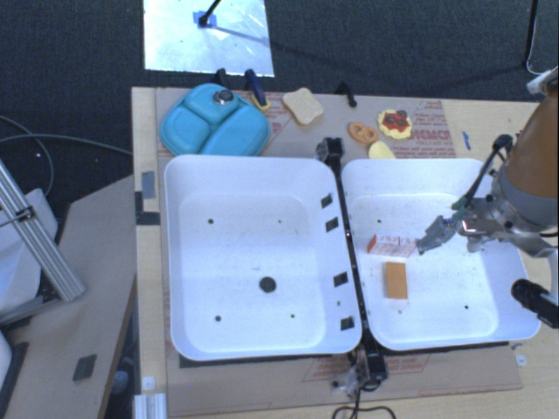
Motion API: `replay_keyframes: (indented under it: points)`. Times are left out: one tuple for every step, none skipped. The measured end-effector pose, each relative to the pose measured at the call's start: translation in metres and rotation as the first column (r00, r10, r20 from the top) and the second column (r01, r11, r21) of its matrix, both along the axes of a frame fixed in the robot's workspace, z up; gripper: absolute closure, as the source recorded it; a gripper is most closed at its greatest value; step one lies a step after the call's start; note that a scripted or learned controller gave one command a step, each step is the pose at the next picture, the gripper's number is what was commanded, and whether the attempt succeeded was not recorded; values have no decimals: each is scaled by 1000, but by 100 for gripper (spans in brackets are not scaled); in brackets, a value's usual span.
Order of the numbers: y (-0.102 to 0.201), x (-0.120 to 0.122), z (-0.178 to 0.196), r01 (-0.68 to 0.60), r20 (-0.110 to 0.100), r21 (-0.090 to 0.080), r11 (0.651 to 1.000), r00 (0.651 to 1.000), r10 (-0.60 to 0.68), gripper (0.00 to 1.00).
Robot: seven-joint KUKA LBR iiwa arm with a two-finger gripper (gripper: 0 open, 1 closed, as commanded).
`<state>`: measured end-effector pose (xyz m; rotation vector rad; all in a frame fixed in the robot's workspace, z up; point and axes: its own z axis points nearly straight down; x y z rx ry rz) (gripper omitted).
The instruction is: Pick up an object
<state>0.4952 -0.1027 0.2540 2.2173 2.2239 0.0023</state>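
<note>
Arm reaching in over the right bin

The hand [430, 238] hangs over the right bin [489, 317], just right of a small red-and-white packet [390, 245]; whether it is spread or pressed together I cannot tell. An orange block [396, 280] lies just nearer. The left bin [188, 234] holds a dark disc [267, 285].
</note>
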Motion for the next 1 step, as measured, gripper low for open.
replay_keyframes:
  points:
    - [15,-11,-101,1,-10,2,1000,1000,-1,0]
